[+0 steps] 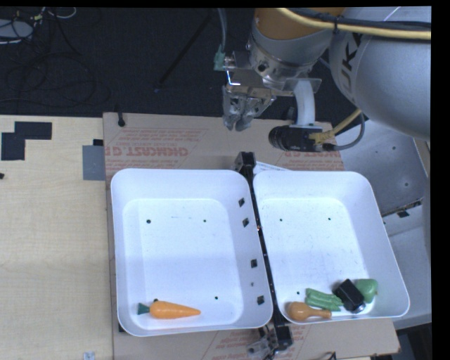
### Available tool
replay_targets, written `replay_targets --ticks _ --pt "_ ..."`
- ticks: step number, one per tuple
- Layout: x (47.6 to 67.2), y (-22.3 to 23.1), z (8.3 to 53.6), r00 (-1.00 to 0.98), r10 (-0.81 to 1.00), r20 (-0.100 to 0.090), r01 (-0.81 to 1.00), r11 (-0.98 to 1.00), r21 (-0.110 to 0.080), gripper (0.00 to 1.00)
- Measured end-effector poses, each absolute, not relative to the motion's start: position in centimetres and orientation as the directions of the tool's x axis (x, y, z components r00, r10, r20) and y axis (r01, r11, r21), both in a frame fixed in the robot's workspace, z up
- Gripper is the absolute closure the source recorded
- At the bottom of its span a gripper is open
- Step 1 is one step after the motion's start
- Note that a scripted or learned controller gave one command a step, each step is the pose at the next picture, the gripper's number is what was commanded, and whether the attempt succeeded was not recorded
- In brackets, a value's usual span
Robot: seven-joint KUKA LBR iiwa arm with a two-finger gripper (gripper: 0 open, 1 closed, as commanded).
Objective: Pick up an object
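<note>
1. White plastic forms two shallow bins lying side by side on the worktop (49,232), the left bin (126,204) and the right bin (380,232), joined along a dark strip with small clips between them.
2. A toy carrot (172,309), orange with a small green top, lies flat near the front edge of the left bin, its green end pointing left and its tip pointing right.
3. In the front right corner of the right bin sits a small cluster: a tan pear-shaped piece (307,311), a green pod-like piece (324,299), a black block (349,294) and a rounded green piece (367,287). The pod touches the tan piece, and the black block lies against the rounded green piece.
4. The grey arm (380,63) reaches in from the upper right, an orange band (288,21) above its wrist.
5. The end effector (242,112) hangs above the brown cardboard sheet (162,144) behind the bins, near the gap between them, well apart from every object.
6. Nothing is seen between its fingers; whether they stand wide or narrow, I cannot tell.
7. Dark cables run across the black background behind the worktop.
</note>
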State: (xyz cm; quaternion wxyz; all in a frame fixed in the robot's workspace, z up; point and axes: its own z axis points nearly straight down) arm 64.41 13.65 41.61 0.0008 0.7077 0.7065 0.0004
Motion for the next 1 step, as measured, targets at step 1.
replay_targets --ticks 1 --pt "64.32 21.46 39.53 -0.007 1.0 0.0 1.0 0.007 -0.004 1.0"
